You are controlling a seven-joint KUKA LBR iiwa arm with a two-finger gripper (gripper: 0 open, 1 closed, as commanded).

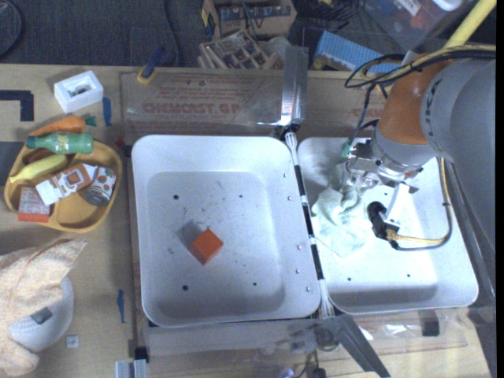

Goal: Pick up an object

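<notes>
I see a wooden table (94, 290) under even light, and behind it a dark floor (94, 14) with cables (177, 6).

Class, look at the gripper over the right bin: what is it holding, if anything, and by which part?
It cannot be told. The gripper is low over a pale crumpled cloth.

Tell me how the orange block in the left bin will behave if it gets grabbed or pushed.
The orange block looks like a flat-faced cube, so it probably slides rather than rolls. It appears rigid, likely keeping its shape under a pinch. Lying alone in the left bin, a push should meet nothing nearby.
</notes>
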